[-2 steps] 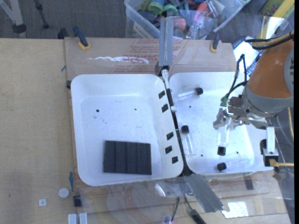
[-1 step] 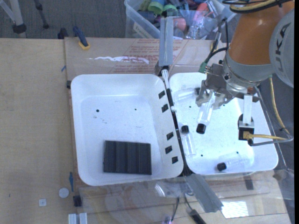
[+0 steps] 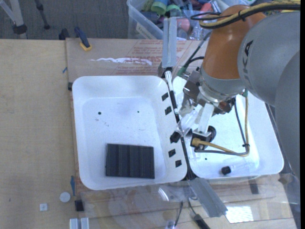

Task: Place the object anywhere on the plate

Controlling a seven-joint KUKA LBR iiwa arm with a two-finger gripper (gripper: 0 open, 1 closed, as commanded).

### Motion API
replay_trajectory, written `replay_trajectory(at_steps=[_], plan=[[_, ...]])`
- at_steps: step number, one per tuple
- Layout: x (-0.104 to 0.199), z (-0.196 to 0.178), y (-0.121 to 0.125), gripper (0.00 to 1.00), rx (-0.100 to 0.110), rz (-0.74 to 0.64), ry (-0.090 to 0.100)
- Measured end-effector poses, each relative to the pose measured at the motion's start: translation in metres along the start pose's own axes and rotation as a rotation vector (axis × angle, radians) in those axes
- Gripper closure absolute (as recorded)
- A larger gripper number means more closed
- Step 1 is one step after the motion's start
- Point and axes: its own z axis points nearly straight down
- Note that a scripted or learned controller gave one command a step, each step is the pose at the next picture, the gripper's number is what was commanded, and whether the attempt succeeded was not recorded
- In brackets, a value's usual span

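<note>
Bench: We see a pale wooden bench point(image 3: 33, 104) carrying 2 shallow white bins side by side, with a clear tub of bright toys point(image 3: 190, 4) behind them.
Left bin: The left bin point(image 3: 86, 99) is glossy moulded plastic with rounded corners. In it lies the plate point(image 3: 129, 160), a dark, matte, ribbed rectangle lying flat near the front wall.
Right bin: The right bin point(image 3: 267, 142) holds a thin tan stick point(image 3: 224, 149) with a dark end, and a small black piece point(image 3: 225, 170) near the front.
Tool: The gripper point(image 3: 196, 128) hangs low in the right bin, close to the divider and just above the stick's dark end. We cannot tell whether it is spread or pressed together, nor whether it pinches anything.
Object: We judge it to be the stick or the small black piece. Both sit in the right bin, well apart from the plate.
Risk 1: A thin, smooth stick could pivot or slip out during the lift.
Risk 2: The raised rims between the 2 bins could catch a low carry.
Risk 3: The plate's ribs could let a narrow item roll off.
</note>
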Motion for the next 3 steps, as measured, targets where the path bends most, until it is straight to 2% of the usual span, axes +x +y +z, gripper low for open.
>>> replay_trajectory(at_steps=[1, 2, 3], plan=[[0.051, -0.071, -0.045, 1.00, -0.004, 0.180, 0.002], [0.103, -0.123, -0.078, 1.00, -0.006, 0.440, 0.007], [0.105, -0.168, -0.123, 1.00, -0.007, 0.769, 0.008]])
